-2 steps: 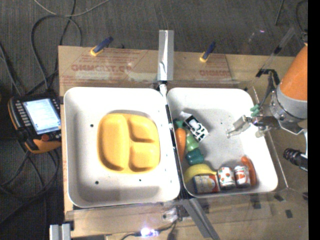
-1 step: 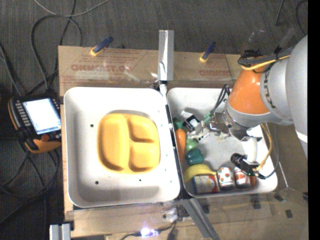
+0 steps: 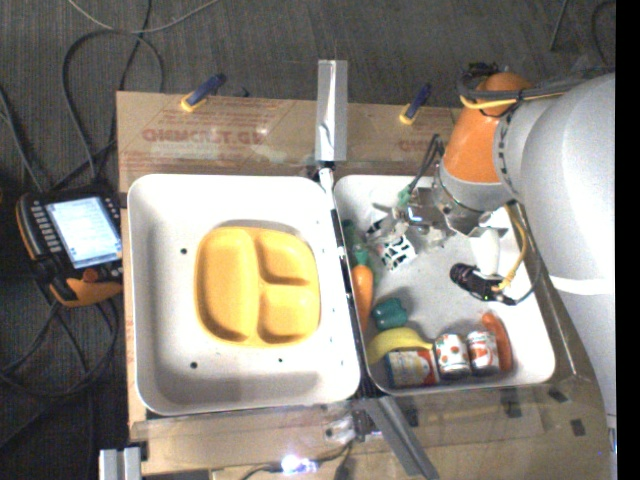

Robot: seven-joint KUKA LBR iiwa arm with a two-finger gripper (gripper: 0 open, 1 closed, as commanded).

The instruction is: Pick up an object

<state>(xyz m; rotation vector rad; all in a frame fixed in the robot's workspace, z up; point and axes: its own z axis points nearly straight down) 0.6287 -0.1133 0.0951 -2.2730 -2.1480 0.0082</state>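
- While my gripper hangs over the right bin, I can't tell its state.
- Just below it lies a black-and-white checkered object, near the carrot.
- I judge it light, rigid, slightly slick; I'd pinch across its short sides.

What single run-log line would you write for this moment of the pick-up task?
phase: reaching | claw: over right bin, upper left part | nearest: black-and-white object | held: nothing seen | left bin: yellow tray
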